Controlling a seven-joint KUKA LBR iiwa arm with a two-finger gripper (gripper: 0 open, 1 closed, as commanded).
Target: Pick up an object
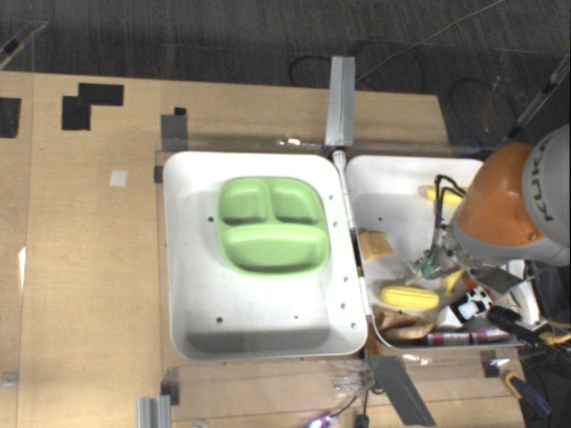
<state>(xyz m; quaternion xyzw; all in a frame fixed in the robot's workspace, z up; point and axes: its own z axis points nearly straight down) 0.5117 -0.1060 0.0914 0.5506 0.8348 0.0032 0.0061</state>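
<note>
The arm, with its orange band (500, 208), reaches into the right bin (393, 185) from the right. Its gripper (434, 267) hangs low over a heap of small objects at the bin's front. Just below and left of it lies a yellow corn cob (409, 298). A tan square piece (376, 244) rests near the bin's left wall. Along the front wall lie a brown piece (401, 325) and a dark pen-like item (464, 336). A yellow object (434, 193) peeks out behind the arm at the back. The arm's body hides the bin's right part.
The left bin (192, 239) holds a green divided plate (271, 224), upright, near its back centre. A metal bar (340, 105) stands behind the divide between the bins. Cables trail at the bench's right edge.
</note>
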